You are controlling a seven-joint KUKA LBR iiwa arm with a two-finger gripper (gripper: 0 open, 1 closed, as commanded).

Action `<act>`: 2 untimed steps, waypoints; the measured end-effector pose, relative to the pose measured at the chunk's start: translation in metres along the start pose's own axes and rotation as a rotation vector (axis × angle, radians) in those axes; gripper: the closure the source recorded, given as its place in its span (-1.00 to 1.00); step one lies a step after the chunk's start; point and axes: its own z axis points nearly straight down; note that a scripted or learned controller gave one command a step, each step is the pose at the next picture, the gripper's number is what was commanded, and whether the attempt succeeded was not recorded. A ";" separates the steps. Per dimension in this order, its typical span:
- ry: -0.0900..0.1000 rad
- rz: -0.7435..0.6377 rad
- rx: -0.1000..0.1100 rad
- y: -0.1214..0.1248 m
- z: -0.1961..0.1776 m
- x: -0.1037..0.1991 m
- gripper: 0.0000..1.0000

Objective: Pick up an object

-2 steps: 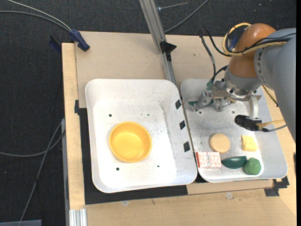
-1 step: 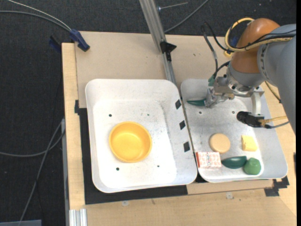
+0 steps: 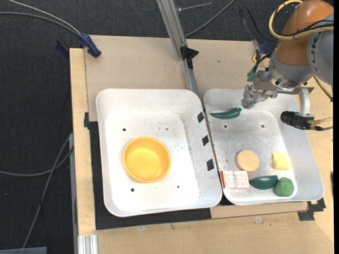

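Item: pick attempt, status not complete. Nothing can be seen lifted; every object lies on a bin floor.

Right bin (image 3: 296, 194), contents, 6: dark green pepper-shaped piece (image 3: 226, 112) at the far left corner; round tan disc (image 3: 247, 160) near the middle; yellow block (image 3: 280, 161) to the disc's right; red-and-white packet (image 3: 234, 180) at the near left; dark green oblong (image 3: 263, 182) beside the packet; light green lump (image 3: 284, 187) touching that oblong's right end.

Left bin (image 3: 106, 142), contents, 1: yellow bowl (image 3: 146, 159), upright, near the middle.

Gripper (image 3: 249, 100): low over the far edge of the right bin, its tip just beside the right end of the pepper-shaped piece. Whether it touches the piece cannot be told. State of the jaws: cannot tell; they are too small and dark against the bin rim.

Arm: enters from the right over the counter (image 3: 137, 62), orange band (image 3: 302, 25) high at the upper right, wrist angled down and left toward the bin's far corner.

Remaining, by judgement: secure the pepper-shaped piece, the likely target, then raise it.
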 end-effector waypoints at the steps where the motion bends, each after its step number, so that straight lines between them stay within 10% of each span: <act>1: 0.001 -0.004 0.001 -0.001 -0.061 0.010 1.00; 2: 0.000 -0.003 0.002 0.000 -0.072 0.010 1.00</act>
